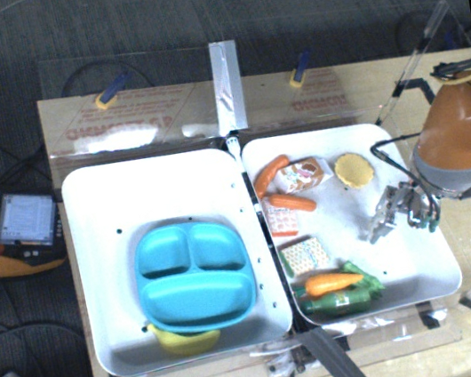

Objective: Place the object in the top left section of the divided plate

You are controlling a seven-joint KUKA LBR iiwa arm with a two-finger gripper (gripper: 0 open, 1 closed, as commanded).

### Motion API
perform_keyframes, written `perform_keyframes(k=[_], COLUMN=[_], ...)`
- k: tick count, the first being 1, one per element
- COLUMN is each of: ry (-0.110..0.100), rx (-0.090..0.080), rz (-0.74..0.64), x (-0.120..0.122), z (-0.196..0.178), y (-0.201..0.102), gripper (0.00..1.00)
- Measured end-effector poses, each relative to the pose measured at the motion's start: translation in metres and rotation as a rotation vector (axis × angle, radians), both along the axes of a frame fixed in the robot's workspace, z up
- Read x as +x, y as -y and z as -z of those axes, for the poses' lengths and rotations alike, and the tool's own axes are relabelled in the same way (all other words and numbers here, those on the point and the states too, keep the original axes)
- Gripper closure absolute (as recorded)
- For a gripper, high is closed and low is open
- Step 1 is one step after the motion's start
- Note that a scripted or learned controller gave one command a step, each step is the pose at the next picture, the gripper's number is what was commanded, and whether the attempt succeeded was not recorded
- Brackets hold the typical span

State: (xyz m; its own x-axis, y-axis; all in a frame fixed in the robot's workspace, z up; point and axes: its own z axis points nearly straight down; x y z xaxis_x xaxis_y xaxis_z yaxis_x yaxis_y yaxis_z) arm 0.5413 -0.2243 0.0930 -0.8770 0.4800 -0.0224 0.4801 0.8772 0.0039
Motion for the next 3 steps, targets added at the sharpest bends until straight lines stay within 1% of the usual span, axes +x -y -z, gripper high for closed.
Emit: perform_keyframes(k=[1,2,3], ry=[0.0,-0.001,-0.006], rx=[-0.009,-0.018,-0.014], rz=[-0.411,-0.812,-0.812], x=[-0.025,-0.039,-0.041], z=[-0.001,-0.001,0.002], y=[0.0,-0.001,-0.001], gripper=[1.0,1.0,0.0])
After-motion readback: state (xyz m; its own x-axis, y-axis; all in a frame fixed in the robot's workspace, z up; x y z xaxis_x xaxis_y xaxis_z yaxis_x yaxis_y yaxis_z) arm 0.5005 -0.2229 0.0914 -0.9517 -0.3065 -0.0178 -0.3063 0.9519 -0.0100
